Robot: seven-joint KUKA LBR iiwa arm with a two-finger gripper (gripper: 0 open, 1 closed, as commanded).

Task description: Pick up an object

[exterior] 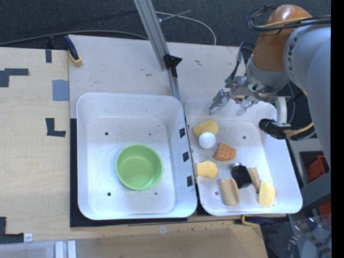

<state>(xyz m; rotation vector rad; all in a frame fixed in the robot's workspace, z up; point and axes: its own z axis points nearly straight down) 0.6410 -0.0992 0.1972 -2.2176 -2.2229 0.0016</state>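
While hovering spread and empty at far edge of right white bin [279, 160], two-finger gripper [231, 102]. Nearest: small white ball [207, 140], likely light, slippery; pinch across middle.

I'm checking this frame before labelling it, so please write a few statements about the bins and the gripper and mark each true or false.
1. The green bowl sits in the left bin. True.
2. The gripper holds the white ball. False: the ball lies on the floor of the right bin, and the gripper is above that bin's far edge with nothing between its fingers.
3. The white ball touches a yellow piece. True.
4. The black object is in the left bin. False: it lies in the right bin, among the food-like toys.
5. The green bowl is tipped on its side. False: it stands upright, opening upward.
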